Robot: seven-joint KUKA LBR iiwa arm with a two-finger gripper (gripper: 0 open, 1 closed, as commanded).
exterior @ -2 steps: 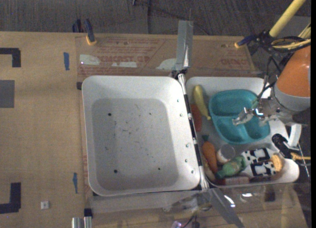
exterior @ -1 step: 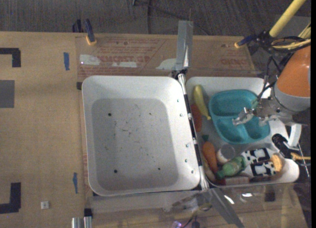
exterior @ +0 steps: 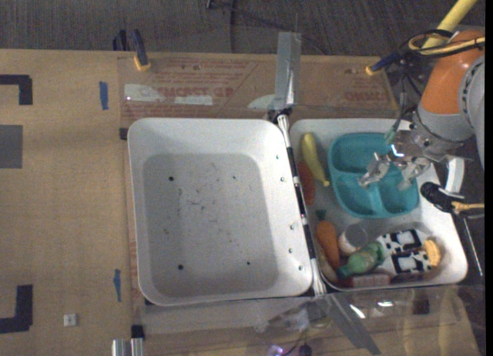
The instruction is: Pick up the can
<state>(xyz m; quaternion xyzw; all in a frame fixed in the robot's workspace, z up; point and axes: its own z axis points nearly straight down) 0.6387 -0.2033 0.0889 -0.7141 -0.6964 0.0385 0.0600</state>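
- Can: small, greyish, round top facing up.
- Sits in right bin, beside carrot, just below teal tray.

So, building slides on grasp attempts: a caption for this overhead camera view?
Gripper hovers above the teal tray in the right bin; the can sits nearer the camera.

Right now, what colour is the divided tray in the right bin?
Teal, clearest in the camera view: tray.

**Crowded right bin, open left bin**

We see our gripper hovering over the teal tray. Below it, the can sits hemmed in by a carrot, green bottle and cow toy. Far left, the left bin offers room.
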